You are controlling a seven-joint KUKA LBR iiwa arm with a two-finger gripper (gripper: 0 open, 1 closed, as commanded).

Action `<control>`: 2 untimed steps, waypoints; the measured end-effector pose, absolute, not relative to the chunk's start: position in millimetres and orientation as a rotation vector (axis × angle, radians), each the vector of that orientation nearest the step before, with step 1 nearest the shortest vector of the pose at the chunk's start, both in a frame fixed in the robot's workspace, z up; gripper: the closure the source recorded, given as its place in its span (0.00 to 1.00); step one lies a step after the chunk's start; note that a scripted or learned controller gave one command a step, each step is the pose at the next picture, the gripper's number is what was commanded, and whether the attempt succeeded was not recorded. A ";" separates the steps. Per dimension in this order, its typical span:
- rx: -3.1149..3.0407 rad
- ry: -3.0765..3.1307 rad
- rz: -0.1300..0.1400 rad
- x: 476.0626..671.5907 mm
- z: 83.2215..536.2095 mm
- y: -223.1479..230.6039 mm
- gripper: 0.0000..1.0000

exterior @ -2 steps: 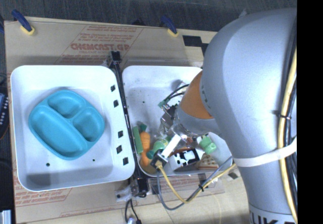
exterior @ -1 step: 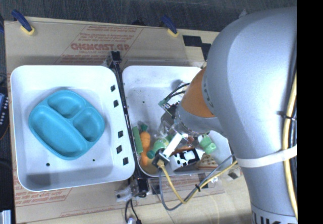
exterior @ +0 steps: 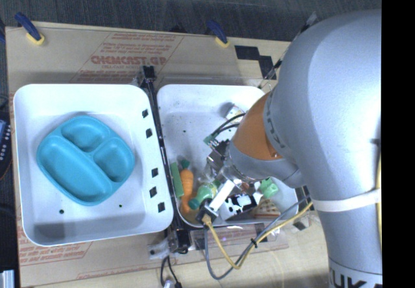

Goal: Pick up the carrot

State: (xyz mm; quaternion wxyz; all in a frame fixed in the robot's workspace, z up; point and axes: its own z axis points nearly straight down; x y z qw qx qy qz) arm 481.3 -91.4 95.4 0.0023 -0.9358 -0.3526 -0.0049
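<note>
An orange carrot (exterior: pixel 187 183) with a green top lies near the front left of the right bin (exterior: pixel 188 111), close to the dividing wall. My gripper (exterior: pixel 216 183) hangs low over the bin just to the carrot's right, beneath the grey arm. The arm and wrist parts hide its tips. Nothing is seen between them.
A blue divided plate (exterior: pixel 85 157) lies in the left bin (exterior: pixel 39 215). Green toy pieces (exterior: pixel 205 192) and another green one (exterior: pixel 268 187) sit beside the carrot, and a black-and-white object (exterior: pixel 243 202) lies at the bin's front. The arm covers the bin's right half.
</note>
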 end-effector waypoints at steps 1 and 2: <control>-2.922 -1.122 -0.013 481.9 105.0 -90.4 1.00; -3.093 -0.550 -0.025 483.0 96.2 -95.0 1.00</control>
